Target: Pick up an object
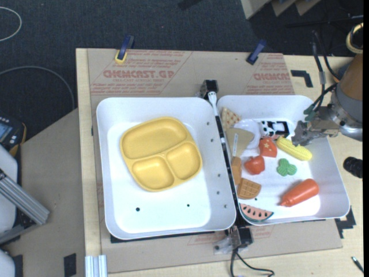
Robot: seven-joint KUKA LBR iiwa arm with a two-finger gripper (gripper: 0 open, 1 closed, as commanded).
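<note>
A: Two white bins are seen side by side on the bench. The left bin (115, 206) is occupied by a yellow divided plate (160, 153) with three compartments, set toward the bin's far left part.

B: Noted. The right bin (331, 203) is crowded with toy food. A corn cob (294, 149) is recorded near the right wall, lying at a slant. A green broccoli piece (286, 167) is placed just below it, and a carrot (300, 192) lies lower still, toward the near right corner.

A: Two red pieces are logged: a strawberry (267, 147) just left of the corn cob, and a tomato (254, 165) below and left of that. A waffle (248, 187) and a watermelon slice (255, 213) are seen along the near edge. A black-and-white item (273, 128) lies toward the far side.

B: And the arm?

A: The gripper (304, 133) is located over the right bin, just above the upper end of the corn cob, near the right wall. Contact with the cob cannot be confirmed.

B: Jaw state?

A: It cannot be told; the tips are blurred against the bin. Nothing is seen raised from the bin floor.
</note>
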